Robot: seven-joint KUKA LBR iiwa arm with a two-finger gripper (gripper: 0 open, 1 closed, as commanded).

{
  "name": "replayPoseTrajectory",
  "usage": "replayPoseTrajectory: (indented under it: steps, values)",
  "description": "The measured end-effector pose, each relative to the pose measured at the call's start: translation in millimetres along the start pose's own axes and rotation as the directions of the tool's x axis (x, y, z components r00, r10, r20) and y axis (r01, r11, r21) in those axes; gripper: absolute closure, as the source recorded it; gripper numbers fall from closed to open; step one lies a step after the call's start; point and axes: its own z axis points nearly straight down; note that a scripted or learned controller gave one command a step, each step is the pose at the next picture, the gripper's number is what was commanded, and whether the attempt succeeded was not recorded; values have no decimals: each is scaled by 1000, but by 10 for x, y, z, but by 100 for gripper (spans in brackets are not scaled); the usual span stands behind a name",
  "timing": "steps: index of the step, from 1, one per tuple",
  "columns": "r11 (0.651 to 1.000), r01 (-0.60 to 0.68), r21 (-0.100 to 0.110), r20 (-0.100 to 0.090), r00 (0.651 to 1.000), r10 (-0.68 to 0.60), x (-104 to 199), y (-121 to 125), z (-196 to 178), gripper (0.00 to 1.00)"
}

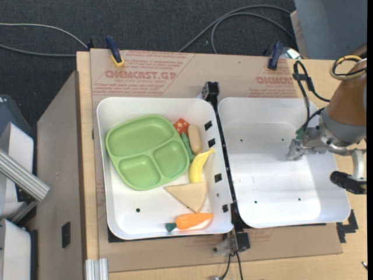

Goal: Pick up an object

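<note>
The left bin [116, 214] holds a green divided plate [145, 150], a small red piece [181, 125], a hot dog [194, 137], a yellow banana [199, 165], a tan wedge of bread [189, 195] and an orange carrot [194, 220]. My gripper [297, 149] hangs low over the right bin [274, 209], near its right side, far from all the objects. I see nothing between its fingers.
A black divider rail [220, 150] runs between the two bins. Cables [233, 22] lie behind the cardboard base, with blue clamps [114, 50] at its back edge. The arm's orange band [349, 101] stands at the right edge.
</note>
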Motion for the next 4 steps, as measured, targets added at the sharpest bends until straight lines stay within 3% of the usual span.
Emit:
replayPoseTrajectory:
  steps: [1,3,4]
  values:
    - [1000,-1,-5,4,1000,1,-40,-29,-451,100]
    - [1000,2,-10,5,1000,-2,38,59,-1735,100]
    - [1000,5,2,-1,1000,-5,582,125,-1618,100]
